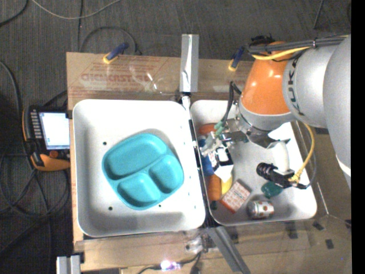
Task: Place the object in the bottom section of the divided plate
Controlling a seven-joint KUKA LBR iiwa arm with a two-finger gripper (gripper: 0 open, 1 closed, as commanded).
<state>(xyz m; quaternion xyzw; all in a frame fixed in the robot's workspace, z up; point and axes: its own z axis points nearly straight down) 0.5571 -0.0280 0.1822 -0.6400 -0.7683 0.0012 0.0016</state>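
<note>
A handheld pendant [47,137] with a lit screen lies left of the bench, among cables [51,4].

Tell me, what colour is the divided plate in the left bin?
The divided plate is turquoise blue, plain with no pattern. It shows clearly in the camera view.

Grey arm [328,79] with orange band [267,91], yellow cable [308,153] and black lettering.

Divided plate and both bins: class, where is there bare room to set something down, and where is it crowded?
Free: all three sections of the divided plate and the left bin floor around it. Crowded: the right bin, especially its left side under the hand.
</note>
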